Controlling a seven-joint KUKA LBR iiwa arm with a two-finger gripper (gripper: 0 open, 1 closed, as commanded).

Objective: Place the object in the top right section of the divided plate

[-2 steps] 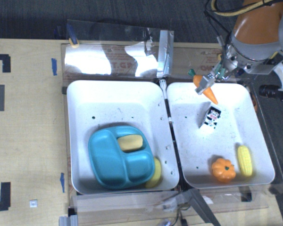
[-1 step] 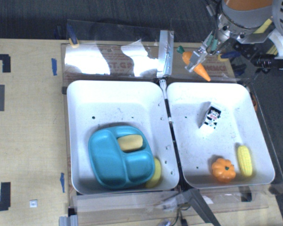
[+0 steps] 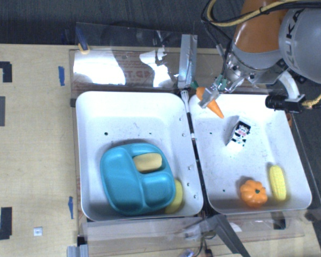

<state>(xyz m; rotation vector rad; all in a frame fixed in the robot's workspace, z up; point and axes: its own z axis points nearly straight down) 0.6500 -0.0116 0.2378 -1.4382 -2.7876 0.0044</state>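
Observation:
A blue divided plate point(image 3: 117, 173) lies in the left bin point(image 3: 96, 122), near its front. A pale yellow piece point(image 3: 148, 162) rests in the plate's top right section. My gripper point(image 3: 210, 97) hangs over the back left corner of the right bin point(image 3: 294, 143), close to the wall between the bins. It is shut on an orange carrot point(image 3: 217, 109), whose pointed end sticks out below the fingers toward the right. The carrot is lifted above the bin floor.
In the right bin lie a small black and white toy point(image 3: 239, 133), an orange pumpkin point(image 3: 254, 193) and a yellow corn cob point(image 3: 278, 182). A yellow round fruit point(image 3: 177, 195) peeks out from under the plate's right edge. Shiny clear sheeting point(image 3: 128, 63) stands behind the left bin.

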